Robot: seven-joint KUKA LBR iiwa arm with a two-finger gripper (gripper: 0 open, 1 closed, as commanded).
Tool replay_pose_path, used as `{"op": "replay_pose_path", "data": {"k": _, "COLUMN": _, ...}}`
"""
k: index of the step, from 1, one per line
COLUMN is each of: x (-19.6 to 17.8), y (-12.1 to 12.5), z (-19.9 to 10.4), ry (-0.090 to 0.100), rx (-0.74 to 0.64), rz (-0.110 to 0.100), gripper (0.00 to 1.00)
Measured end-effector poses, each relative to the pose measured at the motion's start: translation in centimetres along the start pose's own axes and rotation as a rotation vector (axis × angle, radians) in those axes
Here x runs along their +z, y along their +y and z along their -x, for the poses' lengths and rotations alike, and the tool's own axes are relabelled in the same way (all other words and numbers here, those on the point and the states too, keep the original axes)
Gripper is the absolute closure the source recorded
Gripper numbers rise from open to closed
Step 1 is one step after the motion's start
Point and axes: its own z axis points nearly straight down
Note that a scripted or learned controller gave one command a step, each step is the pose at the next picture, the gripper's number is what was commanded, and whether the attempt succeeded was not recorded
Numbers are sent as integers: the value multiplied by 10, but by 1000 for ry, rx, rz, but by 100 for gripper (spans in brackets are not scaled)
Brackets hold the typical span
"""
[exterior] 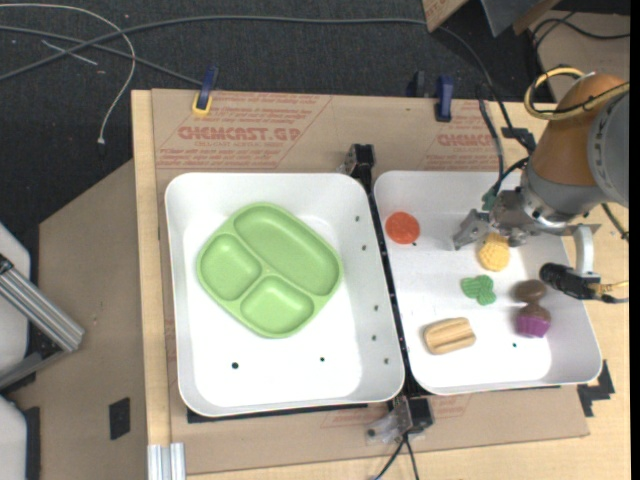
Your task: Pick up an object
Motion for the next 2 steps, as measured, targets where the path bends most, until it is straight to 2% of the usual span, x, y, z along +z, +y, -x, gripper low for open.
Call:
{"op": "replay_pose_path", "data": {"k": 1, "x": -16, "y": 3, "z": 1, "ry": -2, "rx": 0, "rz": 9, "gripper": 100}}
{"op": "replay_pose_path", "data": {"k": 2, "x": -77, "y": 2, "z": 9, "ry": 5, "rx": 0, "rz": -2, "gripper": 100}}
